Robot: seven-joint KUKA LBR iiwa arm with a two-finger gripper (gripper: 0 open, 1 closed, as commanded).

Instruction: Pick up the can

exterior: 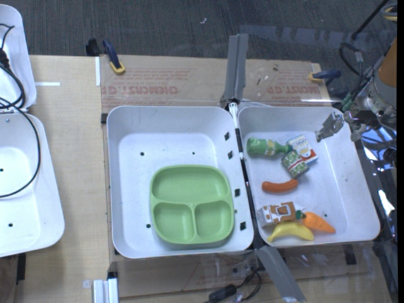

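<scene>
- While your gripper (331,126) is hovering at the right bin's (353,194) far edge, I cannot tell its state.
- The can (294,163) is lying just left of it, nearer you.

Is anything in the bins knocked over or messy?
Somewhat. In the right bin, the green bottle and the green can lie tipped on their sides, and the small carton lies flat against the banana and carrot. The green tray in the left bin sits slightly askew. Nothing looks spilled or broken.
</scene>
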